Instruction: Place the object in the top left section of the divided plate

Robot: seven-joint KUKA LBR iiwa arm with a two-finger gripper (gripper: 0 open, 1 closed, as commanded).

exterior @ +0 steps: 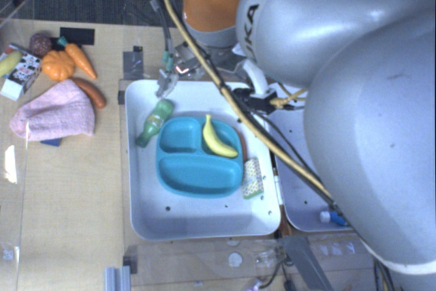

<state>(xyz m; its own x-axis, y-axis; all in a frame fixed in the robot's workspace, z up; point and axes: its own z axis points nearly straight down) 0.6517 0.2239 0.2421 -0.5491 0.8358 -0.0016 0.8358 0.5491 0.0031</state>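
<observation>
Claw [167, 82] hangs just above green bottle [152, 122], finger state not discernible; bottle lies in bin [204, 225] against plate [197, 180] left rim, top-left section bare, so its round, slanted body may roll off a grasp.

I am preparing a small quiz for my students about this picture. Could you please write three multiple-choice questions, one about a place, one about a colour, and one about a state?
1. Where does the banana lie?
A. top right section of the divided plate
B. on the pink cloth
C. outside the bin

2. What colour is the plate?
A. white
B. blue
C. orange

3. How does the green bottle rest?
A. on its side
B. upright
C. on the plate

Answers: 1 A, it lies in that compartment. 2 B, it is clearly blue. 3 A, it lies flat beside the plate.
</observation>
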